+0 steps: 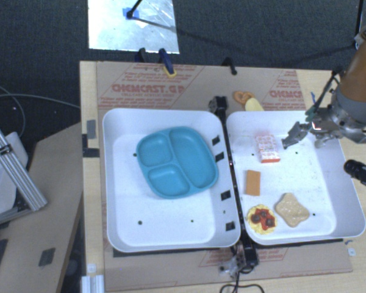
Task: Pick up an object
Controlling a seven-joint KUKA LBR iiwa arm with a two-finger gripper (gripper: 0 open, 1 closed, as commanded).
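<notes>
The pick is not yet done. The pincer [306, 131] hangs over the right bin [329, 188], its fingers apart and nothing between them. The small box [267, 148] lies just to its left; lowering, closing and lifting are left.

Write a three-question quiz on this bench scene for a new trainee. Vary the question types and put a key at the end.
1. True or false: the blue divided plate lies in the left bin.
2. Which item lies nearest the pincer? A) pink-and-white packet B) toy pizza C) toast slice
3. Fill in: the small orange block lies in the ____ bin.

Key: 1 true; 2 A; 3 right.
</notes>
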